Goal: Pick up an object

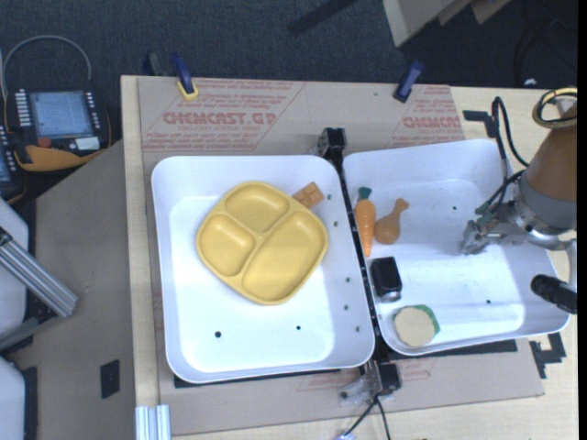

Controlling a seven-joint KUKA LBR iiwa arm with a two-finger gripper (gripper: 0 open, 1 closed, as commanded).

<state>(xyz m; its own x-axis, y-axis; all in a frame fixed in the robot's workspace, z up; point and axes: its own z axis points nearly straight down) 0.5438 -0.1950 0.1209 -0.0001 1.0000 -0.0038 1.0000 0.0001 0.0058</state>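
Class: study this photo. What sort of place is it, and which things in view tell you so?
Most likely a robotics lab test bench. A grey robot arm reaches over two white bins holding toy food, such as a carrot and a yellow divided plate, and a control pendant rests nearby.

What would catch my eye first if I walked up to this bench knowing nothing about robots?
Most striking is the big yellow divided plate, lying in the middle of the left white bin. Next, the right white bin holds small toy foods along its left side: an orange carrot, a chicken drumstick, a black block and a round sandwich-like piece. The grey arm's hand reaches over that bin from the right.
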